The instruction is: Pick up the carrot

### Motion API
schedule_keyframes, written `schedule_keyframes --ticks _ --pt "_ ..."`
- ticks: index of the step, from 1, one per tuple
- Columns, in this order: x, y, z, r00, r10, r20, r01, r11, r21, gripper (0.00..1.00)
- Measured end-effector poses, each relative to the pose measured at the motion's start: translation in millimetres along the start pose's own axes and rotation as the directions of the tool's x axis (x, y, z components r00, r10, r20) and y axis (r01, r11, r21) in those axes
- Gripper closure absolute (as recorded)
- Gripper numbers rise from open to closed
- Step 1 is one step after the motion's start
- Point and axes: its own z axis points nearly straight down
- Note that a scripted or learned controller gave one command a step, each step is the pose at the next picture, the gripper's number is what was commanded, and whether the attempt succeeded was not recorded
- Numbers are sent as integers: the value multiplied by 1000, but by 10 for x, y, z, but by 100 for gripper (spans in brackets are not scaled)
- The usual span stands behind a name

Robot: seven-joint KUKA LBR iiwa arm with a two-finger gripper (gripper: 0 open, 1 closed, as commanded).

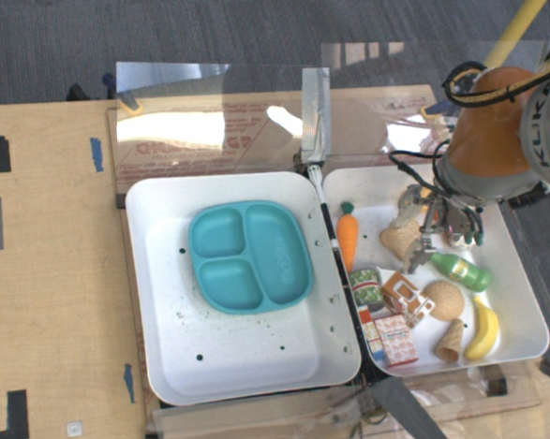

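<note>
The carrot, orange with a green top, lies along the left wall of the right bin, pointing toward the front. My gripper hangs over the middle of that bin, about a hand's width to the right of the carrot and apart from it. It sits just above a tan bread piece and a green bottle. Above the gripper is the orange band of the wrist. Cables and the gripper body hide its tips.
The right bin also holds a banana, a round bun, a cone and several small food boxes near the front. A teal divided plate lies in the left bin.
</note>
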Motion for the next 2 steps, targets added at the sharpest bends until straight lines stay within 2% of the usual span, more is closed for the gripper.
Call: schedule_keyframes --ticks 1,2 --pt "-15 442 97 997 82 -5 -82 997 0 0" --pt "-245 492 97 990 143 -7 -143 990 1 0"
